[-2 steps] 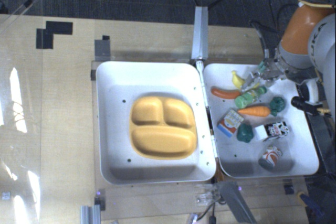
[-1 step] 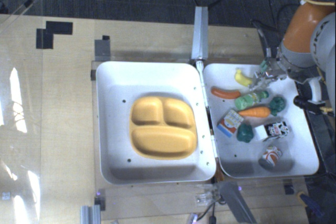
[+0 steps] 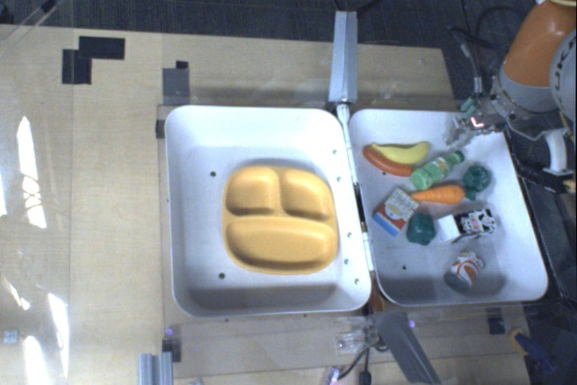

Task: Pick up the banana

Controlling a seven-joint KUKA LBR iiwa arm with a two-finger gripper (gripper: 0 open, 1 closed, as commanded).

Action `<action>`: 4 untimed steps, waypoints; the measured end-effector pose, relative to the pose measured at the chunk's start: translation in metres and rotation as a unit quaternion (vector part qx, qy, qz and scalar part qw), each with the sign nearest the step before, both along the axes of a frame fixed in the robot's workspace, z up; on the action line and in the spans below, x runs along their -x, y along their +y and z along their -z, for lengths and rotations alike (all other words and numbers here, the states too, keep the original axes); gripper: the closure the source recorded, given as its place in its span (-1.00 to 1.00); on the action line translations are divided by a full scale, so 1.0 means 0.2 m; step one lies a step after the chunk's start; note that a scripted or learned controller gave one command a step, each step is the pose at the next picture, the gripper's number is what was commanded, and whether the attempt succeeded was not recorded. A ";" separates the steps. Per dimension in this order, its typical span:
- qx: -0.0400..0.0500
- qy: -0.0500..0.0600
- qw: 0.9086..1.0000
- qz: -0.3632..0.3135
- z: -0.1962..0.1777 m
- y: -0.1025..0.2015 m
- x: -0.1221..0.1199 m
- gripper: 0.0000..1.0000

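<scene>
Overhead slanted view of a pale wooden tabletop (image 3: 108,221) carrying two shallow white bins side by side. The left bin (image 3: 194,194) holds a yellow divided tray (image 3: 279,218) with three compartments, sitting near its centre.

The right bin (image 3: 518,230) holds a cluster of small toy items. The banana (image 3: 403,152), yellow and curved, lies at about 11 o'clock in this bin, near the upper left corner, resting against a red-orange sausage-shaped toy (image 3: 383,162) just below it. A green bottle (image 3: 436,169) lies just beside the banana's right end. Below that is a carrot (image 3: 439,194), with a dark green leafy piece (image 3: 476,178) at its right tip. A small carton (image 3: 394,212) with blue and orange panels sits toward 8 o'clock, a dark green lump (image 3: 420,229) beside it, a black-and-white box (image 3: 475,222) near 4 o'clock, and a red-and-white can (image 3: 466,266) at 5 o'clock.

The arm enters from 2 o'clock. Its gripper (image 3: 469,123) hovers over the right bin's upper right rim, well apart from the banana. Whether it is parted or closed cannot be made out.
</scene>
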State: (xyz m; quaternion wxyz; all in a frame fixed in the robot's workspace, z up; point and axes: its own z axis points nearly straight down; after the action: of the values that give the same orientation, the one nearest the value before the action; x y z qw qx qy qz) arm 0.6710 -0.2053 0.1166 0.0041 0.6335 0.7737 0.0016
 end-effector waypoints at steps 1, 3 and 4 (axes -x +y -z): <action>0.000 0.000 1.000 -0.001 0.00 0.00 0.00 -1.00; 0.000 -0.004 0.994 0.106 -0.22 0.16 -0.01 1.00; 0.000 -0.004 0.994 0.105 -0.22 0.16 -0.01 -1.00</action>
State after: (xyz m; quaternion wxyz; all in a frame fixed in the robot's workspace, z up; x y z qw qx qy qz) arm 0.6735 -0.1738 0.1610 0.0072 0.7114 0.7028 0.0039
